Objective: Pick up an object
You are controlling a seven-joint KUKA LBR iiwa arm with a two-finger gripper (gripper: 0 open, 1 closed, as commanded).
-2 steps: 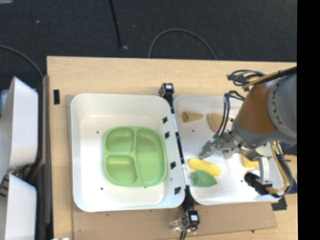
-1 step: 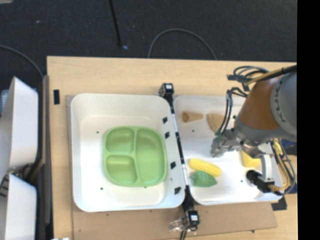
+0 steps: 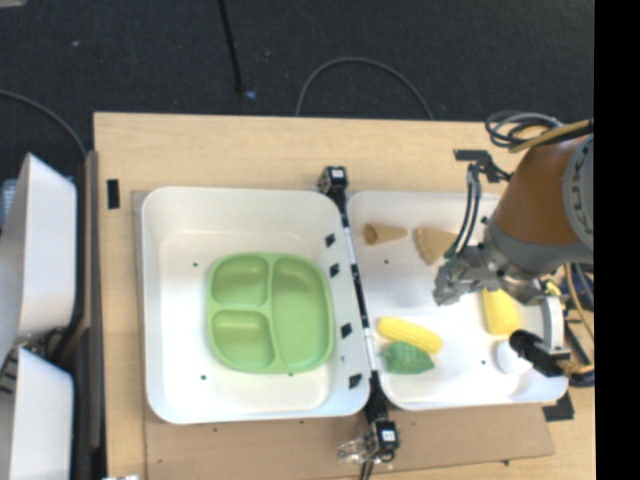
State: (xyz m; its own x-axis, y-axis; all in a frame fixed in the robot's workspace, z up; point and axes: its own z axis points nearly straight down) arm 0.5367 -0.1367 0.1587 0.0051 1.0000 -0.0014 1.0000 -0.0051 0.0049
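Two bins: left bin [image 3: 165, 268] has one green tray [image 3: 270, 311] (three compartments). Right bin [image 3: 400, 213] has five items: two tan pieces, a small one [image 3: 383, 233] and a bigger one [image 3: 432, 242] near the far wall, one corn [image 3: 410, 335] touching one green piece [image 3: 407, 359], one yellow block [image 3: 500, 311] by the arm. Gripper [image 3: 447, 286] sits low between the bigger tan piece and the corn, nothing visibly in it; cannot tell if it's spread or closed.

Arm [image 3: 545, 203] is coming in from the right edge, orange band up top, grey wrist angling down and left. Gripper [image 3: 447, 286] is hanging low at the end of it, pointing down-left. Cables are looping off the wrist. Finger gap isn't resolving from this angle.
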